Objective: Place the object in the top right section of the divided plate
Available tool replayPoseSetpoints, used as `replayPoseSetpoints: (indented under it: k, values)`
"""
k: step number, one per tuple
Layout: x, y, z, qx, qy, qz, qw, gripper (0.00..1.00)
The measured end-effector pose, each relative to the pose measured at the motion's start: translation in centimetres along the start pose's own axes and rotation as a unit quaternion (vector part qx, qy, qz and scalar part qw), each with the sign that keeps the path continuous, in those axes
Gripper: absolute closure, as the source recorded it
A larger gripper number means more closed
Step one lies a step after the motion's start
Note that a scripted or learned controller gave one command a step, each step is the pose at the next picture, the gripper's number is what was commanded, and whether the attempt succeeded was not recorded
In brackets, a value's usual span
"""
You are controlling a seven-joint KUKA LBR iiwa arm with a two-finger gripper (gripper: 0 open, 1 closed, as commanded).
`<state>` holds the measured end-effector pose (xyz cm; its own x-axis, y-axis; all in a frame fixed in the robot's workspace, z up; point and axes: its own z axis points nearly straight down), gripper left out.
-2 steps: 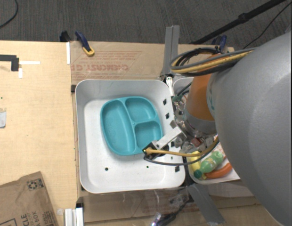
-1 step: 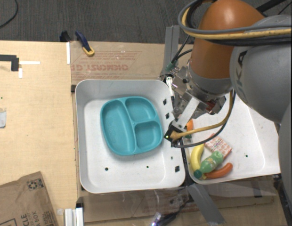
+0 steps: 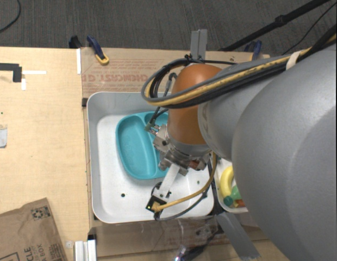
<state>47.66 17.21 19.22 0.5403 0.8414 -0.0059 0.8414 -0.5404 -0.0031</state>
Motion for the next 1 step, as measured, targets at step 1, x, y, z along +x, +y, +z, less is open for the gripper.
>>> replayPoseSetpoints:
  k: [1]
  values:
    - [-6.11,4.0,-5.03,-0.001,0.001,-0.011,0.9999,1.0]
